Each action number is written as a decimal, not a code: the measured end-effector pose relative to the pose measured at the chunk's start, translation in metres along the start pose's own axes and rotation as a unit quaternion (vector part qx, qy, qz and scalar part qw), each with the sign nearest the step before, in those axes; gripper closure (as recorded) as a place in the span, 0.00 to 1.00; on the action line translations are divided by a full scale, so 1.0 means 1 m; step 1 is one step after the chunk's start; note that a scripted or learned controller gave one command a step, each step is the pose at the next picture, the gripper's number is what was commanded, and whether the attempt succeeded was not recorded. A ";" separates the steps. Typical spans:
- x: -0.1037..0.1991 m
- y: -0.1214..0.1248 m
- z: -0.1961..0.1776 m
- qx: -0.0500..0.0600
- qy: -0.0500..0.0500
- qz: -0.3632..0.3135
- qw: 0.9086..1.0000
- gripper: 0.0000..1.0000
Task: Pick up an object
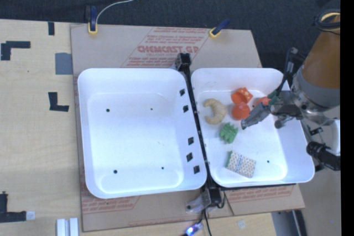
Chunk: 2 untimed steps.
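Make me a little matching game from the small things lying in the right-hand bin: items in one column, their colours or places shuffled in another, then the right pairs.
Items:
1. curved croissant-shaped piece
2. small knobbly block
3. flat speckled packet
4. rounded chunky pieces

Descriptions:
A. orange-red, just beside the end effector
B. tan, closest to the divider between the bins
C. pale with dots, nearest the front rim
D. green, in the middle of the bin

Pairs: 1-B, 2-D, 3-C, 4-A
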State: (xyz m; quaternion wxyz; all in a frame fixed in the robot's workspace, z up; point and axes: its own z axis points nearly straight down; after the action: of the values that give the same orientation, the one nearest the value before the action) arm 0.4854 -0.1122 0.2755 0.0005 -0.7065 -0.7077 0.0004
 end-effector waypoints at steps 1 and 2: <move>0.001 0.000 -0.010 0.001 0.000 -0.001 1.000 1.00; 0.062 0.070 -0.123 -0.008 0.000 -0.004 1.000 1.00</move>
State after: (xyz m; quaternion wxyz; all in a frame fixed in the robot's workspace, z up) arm 0.5556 -0.0497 0.3987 -0.0052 -0.7035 -0.7107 -0.0048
